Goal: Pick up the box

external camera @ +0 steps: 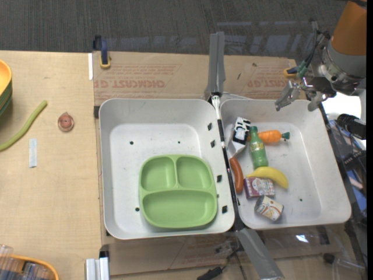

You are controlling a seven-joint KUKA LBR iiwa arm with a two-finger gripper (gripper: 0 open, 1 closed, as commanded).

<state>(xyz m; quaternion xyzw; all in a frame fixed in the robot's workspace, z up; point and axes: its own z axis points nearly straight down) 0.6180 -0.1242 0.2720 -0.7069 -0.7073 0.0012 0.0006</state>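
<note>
In the right bin (326, 174), a small purple box (259, 187) lies near the front, just under a banana (269, 175). A second small carton, white and orange (269, 208), rests in front of it. My gripper (299, 101) hangs above the bin's far right corner, well behind both boxes, open, with nothing between its fingers.
The right bin also holds a black-and-white carton (241, 130), a green bottle (257, 147), a carrot (273, 136) and a hot dog (236, 174) along its left wall. A green divided plate (178, 191) lies in the left bin (116, 156).
</note>
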